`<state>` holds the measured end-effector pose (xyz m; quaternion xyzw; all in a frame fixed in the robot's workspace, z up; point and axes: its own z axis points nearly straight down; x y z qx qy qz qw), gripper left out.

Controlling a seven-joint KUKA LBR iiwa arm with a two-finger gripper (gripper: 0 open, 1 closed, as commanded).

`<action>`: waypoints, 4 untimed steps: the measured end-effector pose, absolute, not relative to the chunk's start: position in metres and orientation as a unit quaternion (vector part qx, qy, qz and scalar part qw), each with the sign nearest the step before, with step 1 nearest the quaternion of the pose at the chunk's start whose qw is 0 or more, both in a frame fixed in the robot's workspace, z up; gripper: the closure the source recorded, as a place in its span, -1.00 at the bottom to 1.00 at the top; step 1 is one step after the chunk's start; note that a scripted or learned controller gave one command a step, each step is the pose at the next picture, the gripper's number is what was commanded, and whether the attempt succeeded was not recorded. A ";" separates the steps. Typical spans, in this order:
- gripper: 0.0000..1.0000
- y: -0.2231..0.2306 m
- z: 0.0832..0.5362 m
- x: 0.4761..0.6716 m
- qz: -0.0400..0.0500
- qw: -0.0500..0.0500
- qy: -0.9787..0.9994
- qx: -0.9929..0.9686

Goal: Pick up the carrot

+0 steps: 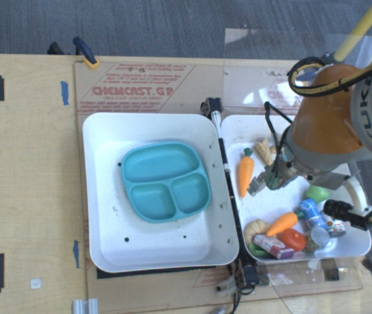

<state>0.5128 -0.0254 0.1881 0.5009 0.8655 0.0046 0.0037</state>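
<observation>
Glossy grey-and-orange arm (330, 120) hangs over the right bin (359, 244) — its gripper (264, 180), fingers' spread unreadable, sits at three o'clock of the tapered, green-topped carrot (245, 173), just beside it.

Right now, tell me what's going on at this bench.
A grey and orange robot arm reaches in from the right over the right bin, which holds toy food. Its gripper sits low beside the carrot, which lies near the bin's left wall. Nothing shows the carrot gripped; it looks to be resting on the bin floor. More items are piled at the near end of that bin. The left bin holds a blue divided plate.
</observation>
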 end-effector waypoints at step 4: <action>-1.00 -0.109 0.174 0.577 -0.001 0.003 0.695 0.719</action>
